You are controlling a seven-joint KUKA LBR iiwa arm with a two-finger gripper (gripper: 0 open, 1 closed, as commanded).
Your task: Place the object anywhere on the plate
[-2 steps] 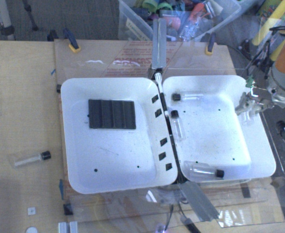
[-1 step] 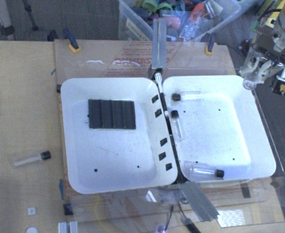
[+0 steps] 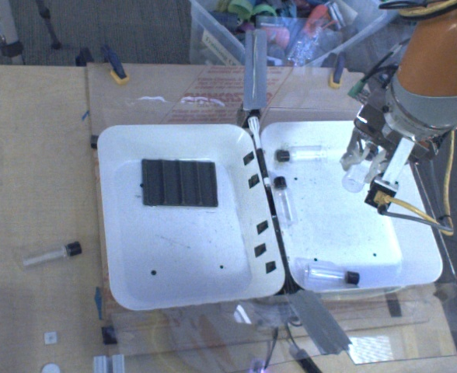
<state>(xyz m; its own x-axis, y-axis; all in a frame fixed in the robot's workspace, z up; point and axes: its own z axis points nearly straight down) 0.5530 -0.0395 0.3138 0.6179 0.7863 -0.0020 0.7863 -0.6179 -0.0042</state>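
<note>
So far I see nothing placed: the dark ribbed plate lies bare near the far left corner of the left bin. My gripper hangs over the far right part of the right bin, and a clear vial looks to be caught between its fingers, so I judge them clamped on it, though the glass is hard to read. Other vials rest in that bin: one by the far edge, one along the left wall, one at the near edge. Left to do, by my reckoning: carry across the divider and release over the plate
</note>
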